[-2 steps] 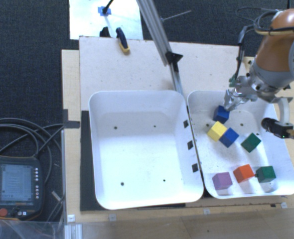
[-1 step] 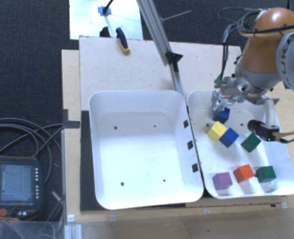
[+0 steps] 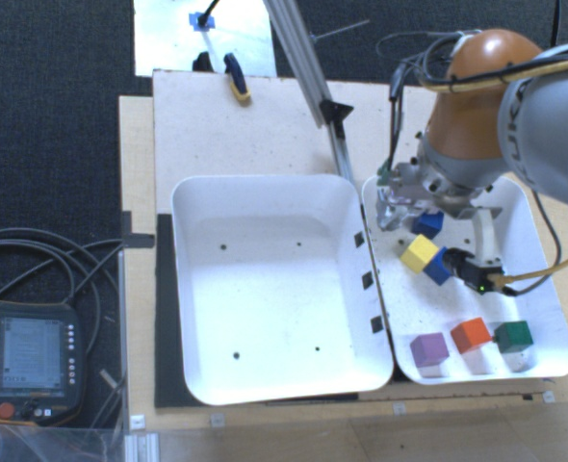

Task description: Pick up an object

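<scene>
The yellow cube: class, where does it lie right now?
In the camera view, the yellow cube lies in the right bin, near its left wall, touching a blue cube and just below the gripper.

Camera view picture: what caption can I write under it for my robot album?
The robot's hand reaches into the right bin among blue, yellow, purple, orange and green blocks.
</scene>
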Action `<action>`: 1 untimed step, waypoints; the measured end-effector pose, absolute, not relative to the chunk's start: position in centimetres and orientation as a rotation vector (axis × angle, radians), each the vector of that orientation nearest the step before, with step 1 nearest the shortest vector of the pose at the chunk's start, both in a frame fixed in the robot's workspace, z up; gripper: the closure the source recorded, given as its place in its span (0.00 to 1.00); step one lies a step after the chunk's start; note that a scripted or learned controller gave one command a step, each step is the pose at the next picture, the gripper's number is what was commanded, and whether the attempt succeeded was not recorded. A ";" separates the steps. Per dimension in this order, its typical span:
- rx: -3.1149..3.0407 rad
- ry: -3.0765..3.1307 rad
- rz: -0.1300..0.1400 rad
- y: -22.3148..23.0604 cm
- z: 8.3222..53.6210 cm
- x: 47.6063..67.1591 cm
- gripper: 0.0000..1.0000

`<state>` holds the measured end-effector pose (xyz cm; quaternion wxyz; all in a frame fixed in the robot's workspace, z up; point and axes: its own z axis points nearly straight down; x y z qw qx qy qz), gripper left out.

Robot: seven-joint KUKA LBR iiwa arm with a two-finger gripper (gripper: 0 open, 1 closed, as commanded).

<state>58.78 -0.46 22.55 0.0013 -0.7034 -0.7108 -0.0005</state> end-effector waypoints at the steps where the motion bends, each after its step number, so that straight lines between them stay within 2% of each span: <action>1: -2.208 -2.232 -0.003 3.9 24.1 55.7 1.00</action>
